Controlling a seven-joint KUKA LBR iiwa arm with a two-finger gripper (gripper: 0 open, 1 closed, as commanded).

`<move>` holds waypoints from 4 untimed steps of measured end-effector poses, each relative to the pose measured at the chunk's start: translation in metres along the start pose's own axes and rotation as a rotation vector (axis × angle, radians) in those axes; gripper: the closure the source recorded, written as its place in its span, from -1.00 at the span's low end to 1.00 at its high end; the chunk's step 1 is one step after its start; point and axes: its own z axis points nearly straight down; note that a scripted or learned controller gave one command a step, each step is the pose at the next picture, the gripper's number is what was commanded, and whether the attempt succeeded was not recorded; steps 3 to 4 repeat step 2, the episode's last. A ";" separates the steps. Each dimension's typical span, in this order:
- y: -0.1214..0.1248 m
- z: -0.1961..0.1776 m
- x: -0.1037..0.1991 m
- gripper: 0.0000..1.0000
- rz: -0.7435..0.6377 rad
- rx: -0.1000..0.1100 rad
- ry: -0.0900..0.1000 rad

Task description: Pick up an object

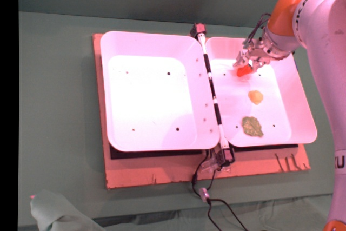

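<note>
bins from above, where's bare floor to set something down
The left bin offers the widest bare floor, bordered by its rim and the striped divider rod. In the right bin, the gripper with a red object, a yellow piece and a green piece crowd the middle; its right side is bare.

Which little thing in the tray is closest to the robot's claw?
The red one, right at the gripper. The yellow piece and green piece lie farther down the right bin.

Legible markings: one partial mark only. On the grey arm [339, 116], at the right edge of the camera view, dark letter strokes are visible at the lower link; they are cut off by the frame and cannot be read with certainty. No other text, labels or numbers are legible.
</note>
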 end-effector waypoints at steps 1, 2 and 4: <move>-0.004 -0.062 -0.003 1.00 -0.001 0.019 0.007; 0.006 -0.117 -0.013 1.00 -0.001 0.021 0.007; 0.006 -0.117 -0.013 1.00 -0.001 0.021 0.007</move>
